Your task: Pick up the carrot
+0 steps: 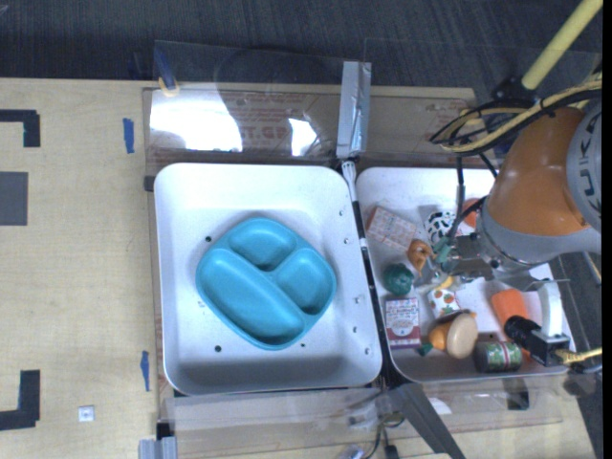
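The carrot, a short bright orange piece, lies in the right bin near its right side, just under the arm's wrist. My gripper hangs low over the middle of that bin, left of the carrot and apart from it, among several small toys. A small orange-brown toy and a green round toy lie just left of the gripper. The wrist's grey and orange body covers the bin's upper right part.
The left bin holds a blue divided plate. Also in the right bin are a pink patterned packet, a red box, a tan bun-like toy, a green can and a black-and-white spotted toy.
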Motion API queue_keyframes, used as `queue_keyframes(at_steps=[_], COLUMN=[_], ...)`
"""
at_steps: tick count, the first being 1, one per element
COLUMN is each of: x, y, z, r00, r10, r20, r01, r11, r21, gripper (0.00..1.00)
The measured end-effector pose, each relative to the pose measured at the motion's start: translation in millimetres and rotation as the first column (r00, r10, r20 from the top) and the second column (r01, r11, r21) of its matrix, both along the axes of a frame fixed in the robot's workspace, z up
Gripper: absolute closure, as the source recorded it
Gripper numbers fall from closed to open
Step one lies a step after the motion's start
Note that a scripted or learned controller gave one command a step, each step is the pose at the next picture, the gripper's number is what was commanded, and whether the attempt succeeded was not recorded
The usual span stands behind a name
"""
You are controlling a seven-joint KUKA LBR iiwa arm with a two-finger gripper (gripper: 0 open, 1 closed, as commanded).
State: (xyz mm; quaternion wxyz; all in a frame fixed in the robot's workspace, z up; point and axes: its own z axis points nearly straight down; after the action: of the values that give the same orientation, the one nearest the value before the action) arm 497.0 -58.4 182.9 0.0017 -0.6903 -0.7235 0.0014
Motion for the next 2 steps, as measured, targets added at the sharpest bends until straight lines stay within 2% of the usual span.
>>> queue_keyframes(at_steps=[1,2], x=[102,71], y=[2,-51], z=[14,80], r00=[1.0,0.997], r10=[-0.016,-0.081], r20=[0.005,0.012], r01=[0.016,0.081], r11=[1.0,0.997], r21=[-0.001,-0.003], gripper=[1.0,1.0])
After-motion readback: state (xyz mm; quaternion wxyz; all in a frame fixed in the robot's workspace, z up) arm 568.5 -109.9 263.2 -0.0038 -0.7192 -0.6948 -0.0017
